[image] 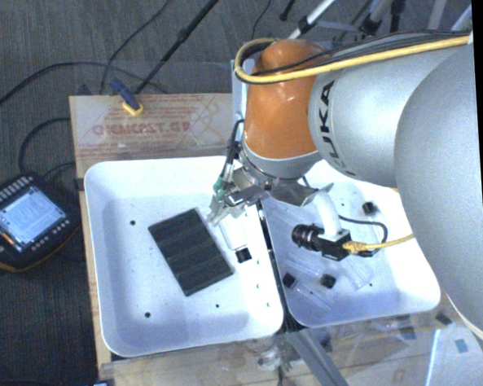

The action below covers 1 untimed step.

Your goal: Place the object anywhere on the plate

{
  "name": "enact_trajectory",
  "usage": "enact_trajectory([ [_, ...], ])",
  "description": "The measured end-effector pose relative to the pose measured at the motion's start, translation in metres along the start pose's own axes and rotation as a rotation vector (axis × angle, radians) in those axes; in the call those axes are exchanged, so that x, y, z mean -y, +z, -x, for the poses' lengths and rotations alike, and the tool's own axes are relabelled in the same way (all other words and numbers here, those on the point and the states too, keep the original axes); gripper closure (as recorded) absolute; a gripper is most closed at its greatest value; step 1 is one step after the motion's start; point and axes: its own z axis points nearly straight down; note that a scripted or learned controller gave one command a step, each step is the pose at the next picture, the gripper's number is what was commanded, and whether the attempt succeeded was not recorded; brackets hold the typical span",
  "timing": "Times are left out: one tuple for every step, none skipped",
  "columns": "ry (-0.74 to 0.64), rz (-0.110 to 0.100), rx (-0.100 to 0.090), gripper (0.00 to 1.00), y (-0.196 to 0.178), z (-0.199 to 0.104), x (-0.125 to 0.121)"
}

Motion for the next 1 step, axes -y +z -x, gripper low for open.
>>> enact_trajectory([
  [0.001,0.0,0.0,0.0,-0.0001,0.0,0.0],
])
